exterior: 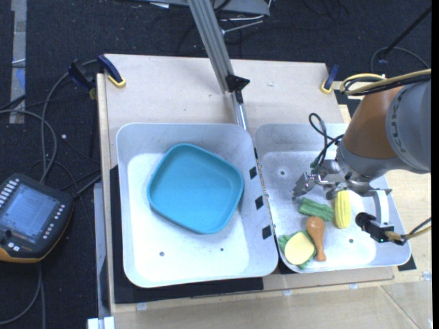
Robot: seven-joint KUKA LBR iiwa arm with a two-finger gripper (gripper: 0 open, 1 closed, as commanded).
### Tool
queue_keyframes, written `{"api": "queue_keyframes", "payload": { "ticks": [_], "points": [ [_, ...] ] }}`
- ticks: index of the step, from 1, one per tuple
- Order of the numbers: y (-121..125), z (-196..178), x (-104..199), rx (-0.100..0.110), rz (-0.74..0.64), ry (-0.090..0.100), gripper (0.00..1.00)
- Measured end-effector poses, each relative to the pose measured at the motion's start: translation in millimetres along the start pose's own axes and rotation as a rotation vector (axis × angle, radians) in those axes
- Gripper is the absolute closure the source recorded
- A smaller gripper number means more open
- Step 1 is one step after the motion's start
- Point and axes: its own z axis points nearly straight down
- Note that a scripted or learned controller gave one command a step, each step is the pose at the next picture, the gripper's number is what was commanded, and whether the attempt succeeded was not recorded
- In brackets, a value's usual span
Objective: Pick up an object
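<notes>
Just below fingers, green bean.

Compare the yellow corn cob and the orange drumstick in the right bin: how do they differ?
The yellow toy corn cob is plain yellow; the orange toy drumstick is orange-brown. The corn cob lies nearer the pincer, the drumstick lower, beside the yellow-green slice. Both are elongated toy foods in the right white bin.

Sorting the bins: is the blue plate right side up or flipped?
Right side up. The blue plate lies in the left bin, its raised rim around a sunken middle.
</notes>
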Motion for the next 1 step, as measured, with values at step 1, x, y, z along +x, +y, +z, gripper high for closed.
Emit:
{"api": "queue_keyframes", "payload": {
  "ticks": [1],
  "points": [
    [0.0,3.7,0.2,-0.006,0.000,-0.001,0.00]
  ]
}}
